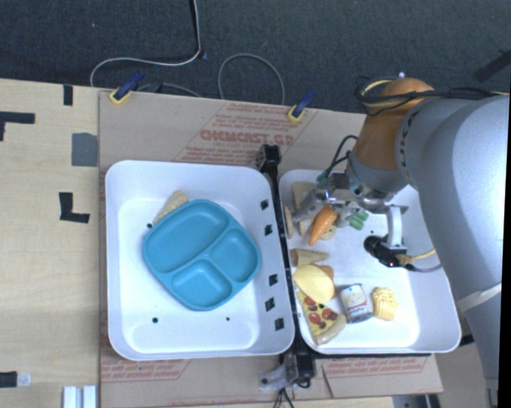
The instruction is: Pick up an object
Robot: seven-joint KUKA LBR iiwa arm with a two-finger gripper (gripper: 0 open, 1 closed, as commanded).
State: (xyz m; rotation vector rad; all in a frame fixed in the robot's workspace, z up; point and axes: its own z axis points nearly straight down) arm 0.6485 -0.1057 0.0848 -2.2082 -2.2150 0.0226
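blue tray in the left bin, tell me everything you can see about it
The blue tray is a light blue, smooth, plastic-looking plate with rounded corners and three compartments: one long one and two smaller ones. All three look bare. It lies flat, face up and turned at a slant, in the middle of the left bin. A tan flat item pokes out from under its upper left edge. Nothing else touches it.

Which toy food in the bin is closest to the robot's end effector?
The orange carrot. It lies right at the end effector at the top of the right bin, while the lemon, pizza slice and corn sit lower down.
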